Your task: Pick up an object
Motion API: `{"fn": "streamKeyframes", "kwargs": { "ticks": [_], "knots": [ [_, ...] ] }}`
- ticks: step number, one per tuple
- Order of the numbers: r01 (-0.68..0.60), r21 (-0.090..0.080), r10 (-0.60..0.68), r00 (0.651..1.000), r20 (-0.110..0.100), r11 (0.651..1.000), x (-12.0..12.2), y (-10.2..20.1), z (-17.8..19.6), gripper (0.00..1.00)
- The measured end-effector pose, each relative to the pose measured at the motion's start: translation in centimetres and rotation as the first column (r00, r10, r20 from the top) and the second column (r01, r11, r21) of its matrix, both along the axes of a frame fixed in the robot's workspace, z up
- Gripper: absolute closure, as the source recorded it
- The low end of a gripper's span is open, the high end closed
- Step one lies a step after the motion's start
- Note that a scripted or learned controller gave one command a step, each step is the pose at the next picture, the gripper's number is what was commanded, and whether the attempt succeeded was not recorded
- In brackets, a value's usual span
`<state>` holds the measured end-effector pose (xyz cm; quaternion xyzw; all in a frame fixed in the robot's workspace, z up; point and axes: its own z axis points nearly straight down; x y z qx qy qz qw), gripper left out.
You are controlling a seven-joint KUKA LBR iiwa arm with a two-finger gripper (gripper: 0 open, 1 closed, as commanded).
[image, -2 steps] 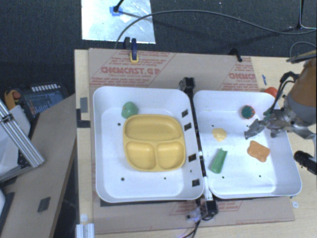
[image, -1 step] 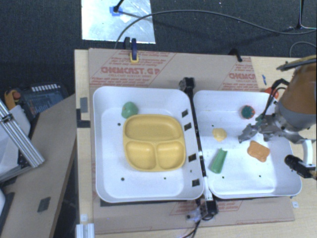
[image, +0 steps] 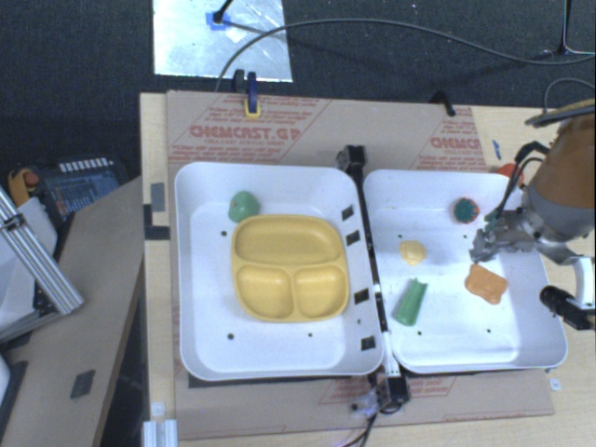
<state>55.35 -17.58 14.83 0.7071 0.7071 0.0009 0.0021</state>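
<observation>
The left bin (image: 200,250) holds a yellow divided tray (image: 289,266), which sits roughly in its middle and takes up much of the floor. A small green round object (image: 244,205) lies just beyond the tray's far left corner, touching or nearly touching its rim. To the right of the tray, across the divider (image: 365,250) where the bins meet, lies the right bin (image: 438,352). In it, nearest the tray, a green elongated piece (image: 410,302) lies tilted, with a pale yellow lump (image: 413,251) a little beyond it. Farther right sits a small teal and red round item (image: 466,210) near the far wall, and an orange chunk (image: 486,284) nearer the front. The gripper (image: 488,243) hangs just above the orange chunk, on its far side; whether it is wide or narrow I cannot tell, and nothing is visibly between its tips.
</observation>
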Motion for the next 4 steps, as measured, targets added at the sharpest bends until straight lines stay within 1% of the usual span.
{"fn": "streamKeyframes", "kwargs": {
  "ticks": [1, 2, 3, 4],
  "knots": [
    [-0.003, -0.001, 0.003, 1.000, 0.003, 1.000, 0.2, -0.4, 6.4, 1.00],
    [-0.004, 0.000, 0.004, 1.000, 0.000, 1.000, 0.3, -0.4, 8.0, 1.00],
    [-0.008, 0.002, 0.008, 1.000, -0.004, 1.000, 0.1, 4.5, 7.1, 1.00],
    [-0.010, 0.002, 0.010, 1.000, -0.001, 1.000, 1.0, 10.4, 7.8, 1.00]
  ]
}}
